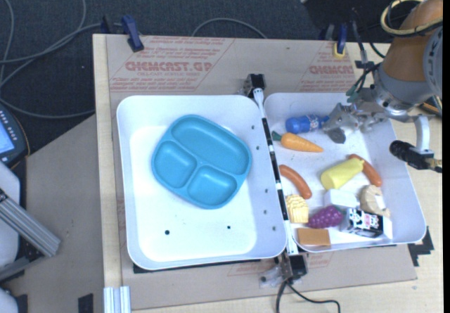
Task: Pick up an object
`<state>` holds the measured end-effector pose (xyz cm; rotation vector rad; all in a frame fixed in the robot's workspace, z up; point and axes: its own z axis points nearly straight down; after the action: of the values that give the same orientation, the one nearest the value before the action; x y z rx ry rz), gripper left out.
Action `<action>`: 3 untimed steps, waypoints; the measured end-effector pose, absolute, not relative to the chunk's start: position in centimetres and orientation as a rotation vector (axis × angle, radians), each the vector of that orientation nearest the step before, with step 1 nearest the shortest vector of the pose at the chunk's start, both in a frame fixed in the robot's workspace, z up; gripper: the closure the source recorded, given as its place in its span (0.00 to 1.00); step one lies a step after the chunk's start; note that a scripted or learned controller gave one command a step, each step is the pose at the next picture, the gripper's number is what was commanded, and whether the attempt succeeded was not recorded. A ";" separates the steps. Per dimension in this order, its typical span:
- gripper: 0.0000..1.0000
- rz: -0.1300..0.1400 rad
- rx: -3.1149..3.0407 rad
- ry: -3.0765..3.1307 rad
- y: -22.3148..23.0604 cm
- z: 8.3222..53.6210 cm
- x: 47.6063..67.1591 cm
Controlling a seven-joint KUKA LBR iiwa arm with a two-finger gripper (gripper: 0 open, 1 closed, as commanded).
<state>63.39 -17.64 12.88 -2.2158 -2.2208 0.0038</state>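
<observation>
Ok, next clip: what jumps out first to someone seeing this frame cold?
The big blue divided plate lying alone in the left bin grabs the eye first. Next comes the jumble of toy food in the right bin: an orange carrot, a sausage, purple grapes. The arm's hand hangs over that bin's far end, beside a blue bottle.

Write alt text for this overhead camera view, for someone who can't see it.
A grey and orange robot arm reaches from the right, its hand low over the right white bin, near a blue bottle and a toy carrot. That bin also holds a sausage, grapes and other toy food. The left white bin holds a blue divided plate.
</observation>
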 end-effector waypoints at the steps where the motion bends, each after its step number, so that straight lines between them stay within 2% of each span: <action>1: 0.00 0.014 -2.221 -2.217 -16.5 10.0 65.2; 2: 1.00 0.013 -2.224 -2.223 -16.5 10.8 65.3; 3: 1.00 0.018 -2.216 -2.219 -12.7 8.6 66.5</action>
<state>66.50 -12.67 8.64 -2.2158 -2.2193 0.0184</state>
